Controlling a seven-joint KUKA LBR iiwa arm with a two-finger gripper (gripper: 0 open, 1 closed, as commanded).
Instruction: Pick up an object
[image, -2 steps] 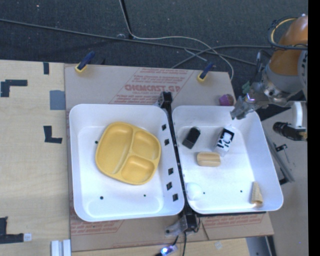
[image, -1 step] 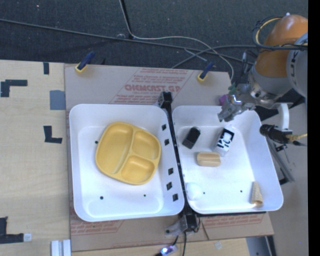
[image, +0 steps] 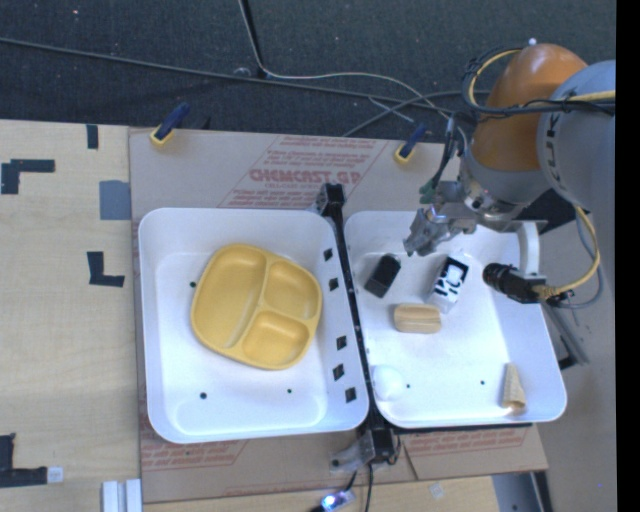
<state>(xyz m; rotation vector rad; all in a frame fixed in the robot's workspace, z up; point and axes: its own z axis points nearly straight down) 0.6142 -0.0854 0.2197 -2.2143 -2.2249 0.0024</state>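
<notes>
Grey hand (image: 428, 232) hangs over right bin (image: 470, 400), fingertips blurred.

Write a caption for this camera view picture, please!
Pincer hangs over right bin; yellow tray sits in left bin.

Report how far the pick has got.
Done: the pincer is over the right bin, near the black block. In hand: nothing visible. Left: the whole grasp; the black block, tan bread roll and black-and-white box all lie on the bin floor.
</notes>
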